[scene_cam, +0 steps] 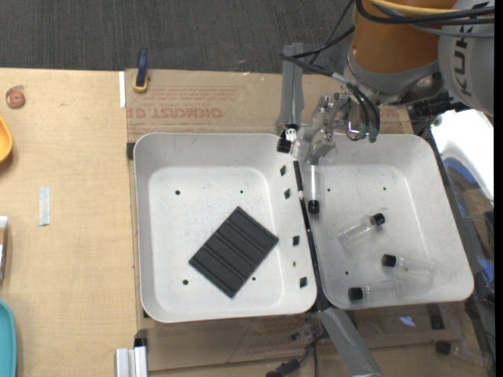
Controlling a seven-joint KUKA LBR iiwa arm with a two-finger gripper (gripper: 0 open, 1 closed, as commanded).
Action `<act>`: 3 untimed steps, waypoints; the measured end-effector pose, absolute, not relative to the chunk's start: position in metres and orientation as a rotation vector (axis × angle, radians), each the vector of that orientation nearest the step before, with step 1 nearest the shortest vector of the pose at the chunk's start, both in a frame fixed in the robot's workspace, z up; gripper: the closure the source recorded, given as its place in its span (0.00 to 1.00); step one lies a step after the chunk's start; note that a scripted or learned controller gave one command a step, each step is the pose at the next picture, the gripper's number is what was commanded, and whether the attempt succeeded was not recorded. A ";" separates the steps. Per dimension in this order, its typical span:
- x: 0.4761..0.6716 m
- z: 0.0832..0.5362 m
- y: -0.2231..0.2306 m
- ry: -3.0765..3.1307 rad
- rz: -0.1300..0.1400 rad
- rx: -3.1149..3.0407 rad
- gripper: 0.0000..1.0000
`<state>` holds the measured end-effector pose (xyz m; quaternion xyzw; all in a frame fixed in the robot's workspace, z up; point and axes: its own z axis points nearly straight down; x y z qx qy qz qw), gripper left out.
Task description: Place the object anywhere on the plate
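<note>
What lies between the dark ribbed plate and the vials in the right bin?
In the camera view, between the plate and the vials lie bare bin floor and the two bins' adjoining rims.

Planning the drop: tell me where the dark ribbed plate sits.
The ribbed plate lies flat in the left bin, lower middle, turned diagonally, across the divider from the vials.

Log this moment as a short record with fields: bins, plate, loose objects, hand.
left bin: holds the dark ribbed plate, lying flat and turned at a slant
right bin: holds three clear vials with black caps, lying loose toward its near side
hand: above the divider between the bins, at the far end
held item: a clear vial with a black cap hangs from the hand, cap downward
plate load: nothing on it yet
</note>
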<state>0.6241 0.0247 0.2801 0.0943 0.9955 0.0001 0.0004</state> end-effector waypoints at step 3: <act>0.645 0.300 0.140 2.960 -0.001 1.044 0.00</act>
